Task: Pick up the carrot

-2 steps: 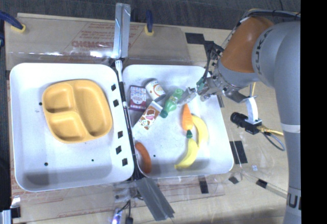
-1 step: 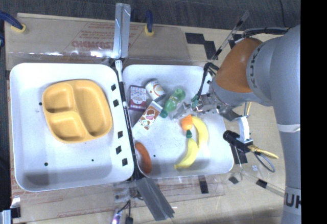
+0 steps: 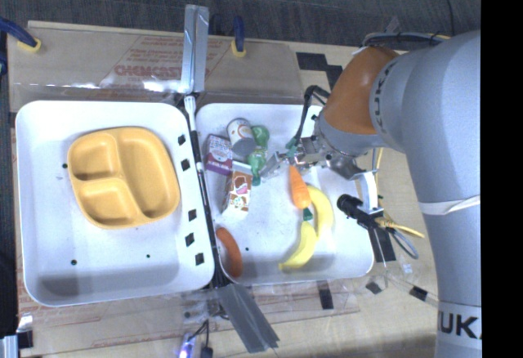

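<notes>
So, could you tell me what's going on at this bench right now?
The KUKA arm reaches in from the right, and its gripper hangs over the right bin, just above the top end of the carrot. The carrot lies on the bin floor beside a banana, not yet lifted. The left bin holds a yellow divided plate.

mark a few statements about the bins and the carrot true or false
1. The carrot lies in the right bin. True.
2. The yellow divided plate sits in the right bin. False: it is in the left bin.
3. The banana lies right beside the carrot. True.
4. The carrot rests on the yellow plate. False: it lies on the floor of the right bin.
5. The gripper is over the left bin. False: it is over the right bin, just above the carrot's upper end.
</notes>
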Motion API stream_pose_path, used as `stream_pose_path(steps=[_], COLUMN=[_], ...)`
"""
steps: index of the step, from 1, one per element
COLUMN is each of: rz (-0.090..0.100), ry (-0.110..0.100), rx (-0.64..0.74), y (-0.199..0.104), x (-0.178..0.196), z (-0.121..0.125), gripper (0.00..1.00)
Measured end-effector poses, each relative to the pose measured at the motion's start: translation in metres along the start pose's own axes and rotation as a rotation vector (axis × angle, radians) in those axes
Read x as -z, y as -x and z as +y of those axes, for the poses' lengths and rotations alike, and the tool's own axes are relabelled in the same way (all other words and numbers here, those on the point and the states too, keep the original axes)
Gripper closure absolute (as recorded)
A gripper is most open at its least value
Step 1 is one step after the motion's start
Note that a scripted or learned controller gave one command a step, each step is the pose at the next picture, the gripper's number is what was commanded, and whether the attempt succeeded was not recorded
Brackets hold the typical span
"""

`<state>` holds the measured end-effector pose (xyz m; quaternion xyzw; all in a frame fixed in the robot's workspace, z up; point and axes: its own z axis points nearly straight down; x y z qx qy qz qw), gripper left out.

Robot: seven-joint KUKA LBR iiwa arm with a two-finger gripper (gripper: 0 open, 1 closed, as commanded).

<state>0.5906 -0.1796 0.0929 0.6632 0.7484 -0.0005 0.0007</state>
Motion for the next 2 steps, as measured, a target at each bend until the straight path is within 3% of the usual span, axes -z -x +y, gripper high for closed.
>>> stream_pose_path(steps=[1,2], rz=[0.000,0.001], ry=[-0.001,0.000], rx=[0.004,0.162], y=[0.000,0.024], x=[0.010,0.104], z=[0.000,-0.062], gripper=[1.00,1.00])
